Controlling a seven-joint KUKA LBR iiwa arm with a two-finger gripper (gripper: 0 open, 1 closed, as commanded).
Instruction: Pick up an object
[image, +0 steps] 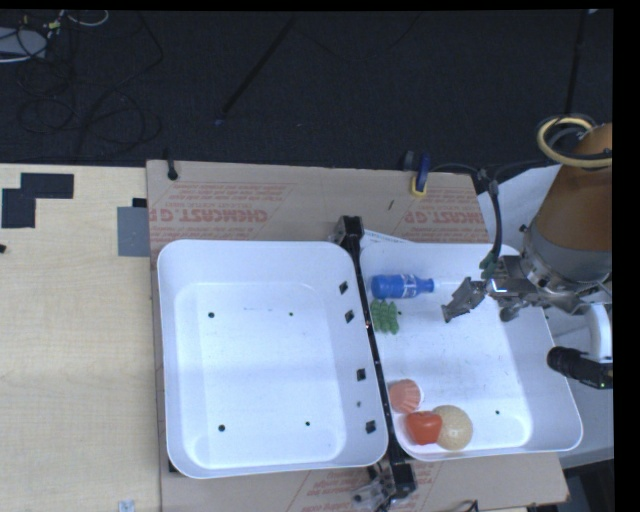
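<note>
1. The arm (575, 215), grey with an orange band, reaches in from the right and hangs over the right bin (520, 400).
2. The gripper (482, 302) sits above the bin's upper right part, its fingers (462, 300) spread apart with nothing between them.
3. A blue bottle (400, 287) lies on its side near the bin's upper left corner, its pale neck pointing right toward the gripper, with a gap between the two.
4. A small green object (385, 318) rests just below the bottle, close to the bin's left wall.
5. Three rounded items cluster at the bin's lower left: a pale orange one (404, 395) by the wall, a red one (424, 427) just below it, and a cream one (455, 427) touching the red one's right side.
6. The cluster lies well apart from the gripper.
7. The left bin (180, 300) stands beside the right one, a black divider (363, 340) running between them.
8. Both bins rest on a sheet of printed cardboard (260, 200) over a light wooden bench (70, 350).
9. A dark floor with cables (60, 30) fills the top of the view.
</note>
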